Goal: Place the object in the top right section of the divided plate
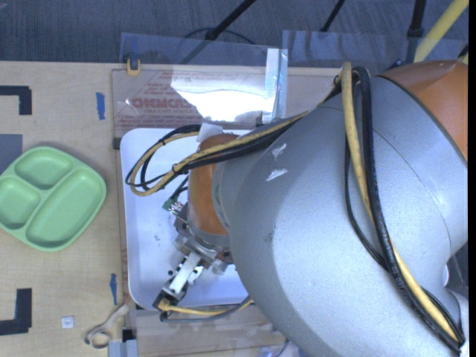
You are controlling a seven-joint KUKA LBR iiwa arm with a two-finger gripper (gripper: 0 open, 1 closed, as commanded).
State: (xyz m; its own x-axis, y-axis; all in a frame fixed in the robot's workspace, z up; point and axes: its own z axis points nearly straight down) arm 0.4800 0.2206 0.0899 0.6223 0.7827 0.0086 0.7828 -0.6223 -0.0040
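Arm [335, 222] mass looms over the white bin [145, 207] around the pincer [195, 253], so where the object lies, and whether the pincer is open, closed or gripping, cannot be told. The green divided plate [50, 197] rests on the desk [59, 88] well apart from the pincer, beyond the bin wall; a blind grasp could come up empty.

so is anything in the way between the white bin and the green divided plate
Only the low plate-side wall of the shallow white bin, which the hand, down inside it, would have to clear. The wooden bench between that wall and the green divided plastic plate shows nothing raised.
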